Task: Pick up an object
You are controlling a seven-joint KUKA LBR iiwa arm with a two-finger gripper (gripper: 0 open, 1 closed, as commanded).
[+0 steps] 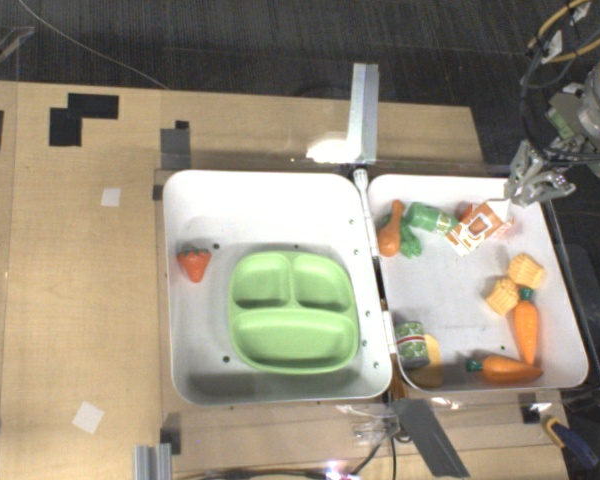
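Approach step judged. Two-finger metal gripper (533, 180) is poised at the right white bin's (570, 298) far corner, jaws parted, nothing held. Small orange-and-white carton (477, 228) lies just beside; descent and closure are required next.

Even, fairly bright overhead light washes both white bins (270, 193), with a blown-out glare patch on the bench (70, 298) just above the bins' junction. Shadows are soft and short, darkest under the green tray (293, 308). Detail is slightly soft and grainy throughout.
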